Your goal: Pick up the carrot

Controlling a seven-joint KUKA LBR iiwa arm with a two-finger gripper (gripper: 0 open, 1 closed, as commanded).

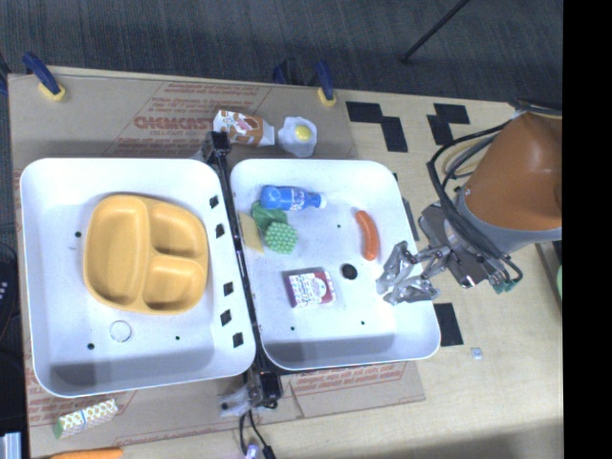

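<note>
1. Camera view: carrot (pixel 367 233) is lying in the right bin (pixel 325 338), toward its right side, long axis running nearly top-to-bottom in frame; smooth, orange, rounded stick shape.
2. Pincer (pixel 400 280) is hovering over the bin's right rim, just below-right of the carrot, metallic fingers spread apart, gripping nothing.
3. Left bin (pixel 57 352) is carrying a glossy yellow divided tray (pixel 146 251).
</note>
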